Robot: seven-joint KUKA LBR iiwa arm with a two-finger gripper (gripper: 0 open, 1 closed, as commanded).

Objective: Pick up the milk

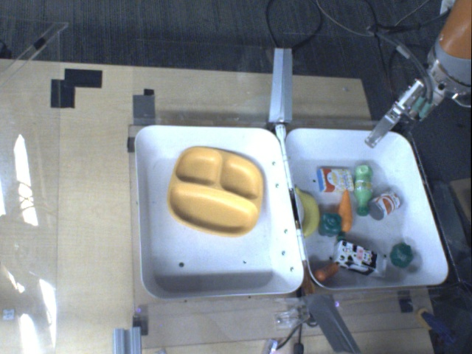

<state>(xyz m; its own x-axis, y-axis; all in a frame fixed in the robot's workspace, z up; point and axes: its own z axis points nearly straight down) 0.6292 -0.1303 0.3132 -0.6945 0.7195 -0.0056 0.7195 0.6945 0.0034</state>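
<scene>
Arm: the grey KUKA arm with its orange band enters at the upper right corner, angled down towards the right-hand bin.

Gripper: the two-finger gripper hangs above the top right rim of the right bin, pointing down and to the left. Nothing sits between its fingers. Whether it is released or clenched cannot be told from this angle.

Milk: the small black-and-white cow-patterned milk carton lies on its side near the front edge of the shallow white right bin, well apart from the gripper.

Neighbours of the milk: an orange carrot-shaped toy lies just beside the carton's left end, near the bin's front left corner. A dark green round lid-like piece rests to the carton's right.

Middle of the right bin: a teal round object sits beside a yellow rounded toy against the bin's left wall, with a slim orange piece just to their right.

Back of the right bin: a white and orange snack box lies next to a light green plastic bottle; a grey and red can lies tipped over to the bottle's right.

Left bin: the shallow white left bin holds a large yellow sectioned plastic tray, turned upside down, in its upper half.

Bench: both bins rest side by side on the pale wooden bench, divided by a metal rail.
</scene>
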